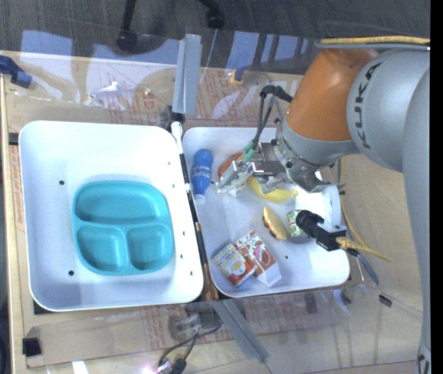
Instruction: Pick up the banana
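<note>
Dark carpet (pixel 65 6) — cardboard-topped bench (pixel 104 92), two white bins (pixel 42 146).

Blue bottle (pixel 202 171), cartons (pixel 246 261) flank open floor in right bin (pixel 221 287); arm (pixel 361 100) overhangs banana (pixel 280 195).

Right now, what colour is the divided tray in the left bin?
Teal blue, three compartments: the divided tray shows plainly in the camera view.

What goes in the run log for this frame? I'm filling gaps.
arm: over right bin | gripper: at banana | grasp: unclear | left bin: tray
</note>
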You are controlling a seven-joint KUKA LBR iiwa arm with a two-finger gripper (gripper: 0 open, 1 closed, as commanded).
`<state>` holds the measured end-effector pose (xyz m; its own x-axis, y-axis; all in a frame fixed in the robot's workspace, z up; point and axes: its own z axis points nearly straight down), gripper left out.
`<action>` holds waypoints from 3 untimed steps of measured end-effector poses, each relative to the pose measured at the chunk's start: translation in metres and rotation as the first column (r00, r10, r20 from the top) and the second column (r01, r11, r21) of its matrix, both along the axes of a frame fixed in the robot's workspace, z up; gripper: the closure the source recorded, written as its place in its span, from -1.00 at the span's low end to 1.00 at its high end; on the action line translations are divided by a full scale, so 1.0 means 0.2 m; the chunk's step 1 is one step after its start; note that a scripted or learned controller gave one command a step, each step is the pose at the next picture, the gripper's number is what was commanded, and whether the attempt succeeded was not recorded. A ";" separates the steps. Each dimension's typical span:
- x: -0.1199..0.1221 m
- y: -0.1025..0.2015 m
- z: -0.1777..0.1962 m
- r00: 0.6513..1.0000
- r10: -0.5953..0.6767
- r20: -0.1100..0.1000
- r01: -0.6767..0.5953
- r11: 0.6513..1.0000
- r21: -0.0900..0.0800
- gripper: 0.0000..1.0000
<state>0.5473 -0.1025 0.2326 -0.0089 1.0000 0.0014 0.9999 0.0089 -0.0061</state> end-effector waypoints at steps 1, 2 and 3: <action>-0.01 -0.37 -0.27 0.999 0.046 0.000 -0.046 0.999 -0.001 -1.00; 0.19 -0.53 -0.70 0.999 0.051 0.004 -0.051 0.999 -0.002 -1.00; 0.02 -0.53 -0.47 0.934 0.358 0.003 -0.358 0.934 0.002 -1.00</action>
<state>0.5504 -0.2090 0.1384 -0.3665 0.9304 0.0034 0.9304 0.3666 -0.0031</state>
